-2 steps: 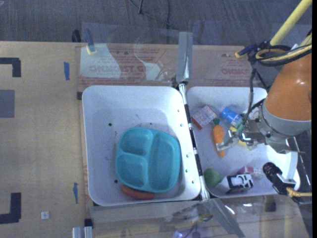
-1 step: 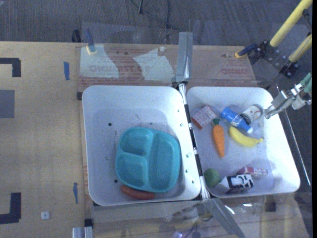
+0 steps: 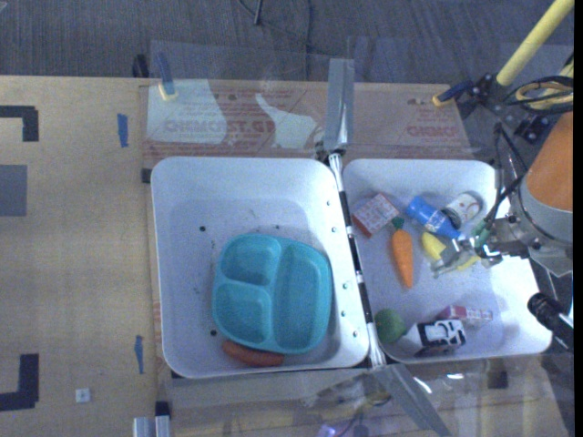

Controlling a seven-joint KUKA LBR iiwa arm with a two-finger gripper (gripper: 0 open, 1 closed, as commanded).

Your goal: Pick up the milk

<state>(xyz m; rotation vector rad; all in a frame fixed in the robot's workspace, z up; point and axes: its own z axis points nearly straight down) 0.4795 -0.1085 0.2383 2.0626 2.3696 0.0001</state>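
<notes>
The arm (image 3: 551, 185) is reaching in from the right over the right bin (image 3: 364, 178), with its gripper (image 3: 466, 248) sitting low near the middle of that bin. Whether the gripper is released or clenched cannot be told from this view; nothing is plainly seen held.

The milk (image 3: 441, 333), a small black-and-white carton, is lying on its side near the front edge of the right bin, well apart from the gripper. A small pink-and-white packet (image 3: 469, 314) is lying just behind it, and a green ball (image 3: 391, 324) is resting to its left.

A yellow item (image 3: 435, 247) is lying just beside the gripper, partly covered by it. An orange carrot (image 3: 403, 256) is lying lengthwise to the left of that. A blue bottle (image 3: 428, 214) and a pink box (image 3: 374, 214) are lying toward the back of the bin.

In the left bin (image 3: 182, 189), a teal divided plate (image 3: 271, 291) is sitting toward the front, with a red sausage (image 3: 251, 355) lying against its front edge.
</notes>
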